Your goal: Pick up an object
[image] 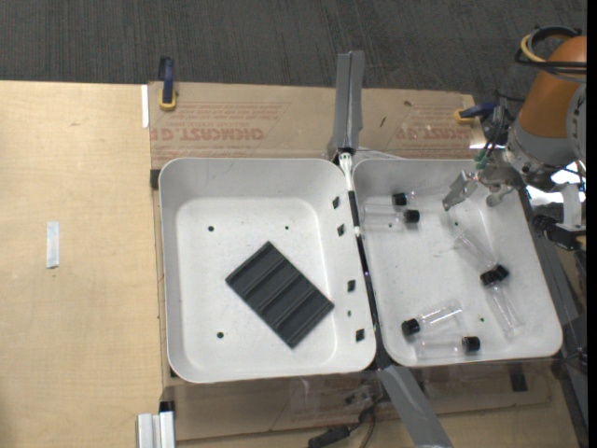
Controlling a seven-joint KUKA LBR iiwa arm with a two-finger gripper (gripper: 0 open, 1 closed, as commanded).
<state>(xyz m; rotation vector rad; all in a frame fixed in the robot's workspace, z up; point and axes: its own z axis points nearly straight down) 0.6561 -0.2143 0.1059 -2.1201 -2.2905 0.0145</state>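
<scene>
In the camera view, the hand [464, 190] hangs over the far right part of the right bin [550, 329]; whether it is open or closed cannot be told. Clear vials with black caps [407, 217] lie scattered in that bin. A dark ribbed tray [279, 294] lies in the left bin [173, 250].

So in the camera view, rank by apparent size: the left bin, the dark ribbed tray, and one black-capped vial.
1. Left bin
2. Dark ribbed tray, lying inside that bin
3. Black-capped vial in the right bin, clearly smallest; its clear body is faint, so its outline is approximate.
</scene>
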